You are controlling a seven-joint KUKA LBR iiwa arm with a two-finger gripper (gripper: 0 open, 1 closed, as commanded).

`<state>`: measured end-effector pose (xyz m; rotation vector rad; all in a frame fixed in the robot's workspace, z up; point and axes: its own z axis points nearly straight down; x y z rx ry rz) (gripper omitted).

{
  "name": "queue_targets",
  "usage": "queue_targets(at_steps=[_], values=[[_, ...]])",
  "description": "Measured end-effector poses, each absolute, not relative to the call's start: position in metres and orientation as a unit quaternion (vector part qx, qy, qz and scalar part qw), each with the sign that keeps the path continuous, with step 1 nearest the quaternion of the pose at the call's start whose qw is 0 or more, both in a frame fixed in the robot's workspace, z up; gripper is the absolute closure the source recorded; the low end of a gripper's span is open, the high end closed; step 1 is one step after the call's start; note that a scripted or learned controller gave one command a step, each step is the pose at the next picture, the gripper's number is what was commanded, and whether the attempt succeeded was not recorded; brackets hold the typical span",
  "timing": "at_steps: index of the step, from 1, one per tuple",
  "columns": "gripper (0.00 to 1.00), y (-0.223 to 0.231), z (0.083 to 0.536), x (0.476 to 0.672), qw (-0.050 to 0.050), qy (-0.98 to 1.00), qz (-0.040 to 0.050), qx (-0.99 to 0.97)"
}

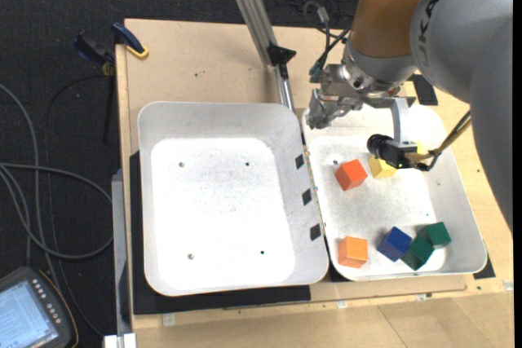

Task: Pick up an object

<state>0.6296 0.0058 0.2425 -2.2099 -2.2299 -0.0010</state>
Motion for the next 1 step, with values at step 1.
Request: queue_targets(at_steps=[1], values=[[1.00,0.0557,0.2292,0.6399,0.000,-0.710,-0.0005,-0.704]])
